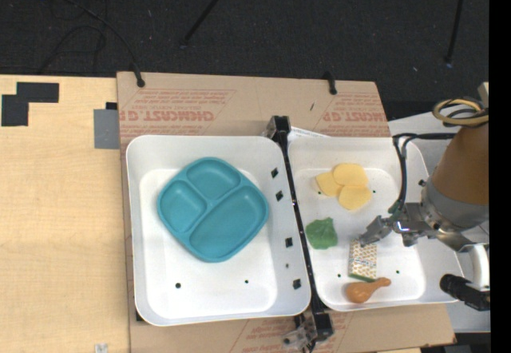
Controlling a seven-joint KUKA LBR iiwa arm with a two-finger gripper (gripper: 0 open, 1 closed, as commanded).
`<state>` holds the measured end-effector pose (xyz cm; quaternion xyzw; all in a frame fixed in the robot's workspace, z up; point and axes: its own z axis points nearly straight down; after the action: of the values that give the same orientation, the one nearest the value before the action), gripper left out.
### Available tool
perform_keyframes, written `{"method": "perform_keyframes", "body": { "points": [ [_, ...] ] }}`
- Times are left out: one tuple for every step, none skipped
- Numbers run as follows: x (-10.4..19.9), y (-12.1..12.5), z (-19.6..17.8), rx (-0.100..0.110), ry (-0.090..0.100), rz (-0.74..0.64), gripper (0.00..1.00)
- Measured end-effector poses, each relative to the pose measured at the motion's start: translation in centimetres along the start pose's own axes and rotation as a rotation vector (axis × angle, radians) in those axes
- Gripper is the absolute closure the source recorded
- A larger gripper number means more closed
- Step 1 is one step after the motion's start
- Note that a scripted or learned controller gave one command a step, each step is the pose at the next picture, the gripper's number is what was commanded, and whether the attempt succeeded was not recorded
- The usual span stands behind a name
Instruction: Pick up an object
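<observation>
The right bin [335, 158] holds yellow chip-like slices [345, 185] at its back, a green leafy piece [322, 232] near its left wall, a patterned rectangular packet [364, 260] and an orange drumstick-shaped piece [366, 289] at its front. My gripper [376, 231] reaches in from the right, low over the bin floor just above the packet's upper edge and right of the green piece. Nothing shows between its fingers.
The left bin [144, 263] carries a teal divided plate [213, 208]. A black divider rail [291, 216] runs between the bins. The arm's orange band [468, 169] and grey wrist hang over the right bin's right wall. Cardboard lies under both bins.
</observation>
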<state>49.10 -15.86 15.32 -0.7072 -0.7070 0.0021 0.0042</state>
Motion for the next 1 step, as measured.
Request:
{"method": "perform_keyframes", "body": {
  "points": [
    [1.00, 0.37, 5.32, 0.000, 0.001, 0.000, 0.00]
  ]
}}
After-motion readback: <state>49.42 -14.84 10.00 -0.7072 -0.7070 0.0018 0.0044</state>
